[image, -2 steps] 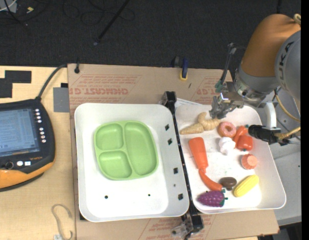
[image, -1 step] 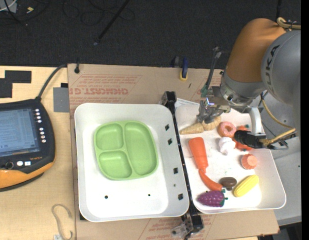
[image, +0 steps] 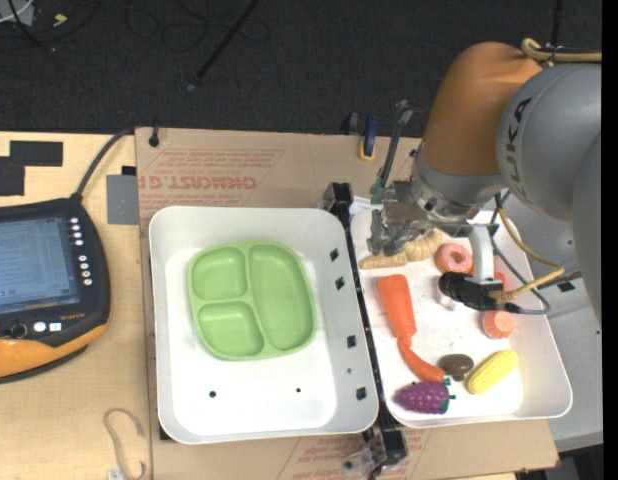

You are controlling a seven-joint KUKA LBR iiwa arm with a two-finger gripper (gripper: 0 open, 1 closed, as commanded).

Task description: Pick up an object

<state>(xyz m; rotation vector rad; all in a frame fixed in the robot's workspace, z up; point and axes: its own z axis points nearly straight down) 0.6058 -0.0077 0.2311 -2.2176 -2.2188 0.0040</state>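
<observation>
Down in the right bin [image: 549,393], the end effector [image: 391,238] hangs over a pale, banana-like toy [image: 399,256] at the far rim, likely its target. Whether it pinches anything, I cannot tell. Nearby, a carrot [image: 395,303] lies just beside that toy.

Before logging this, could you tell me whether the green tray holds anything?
Empty: the green tray in the left bin shows three bare compartments.
</observation>
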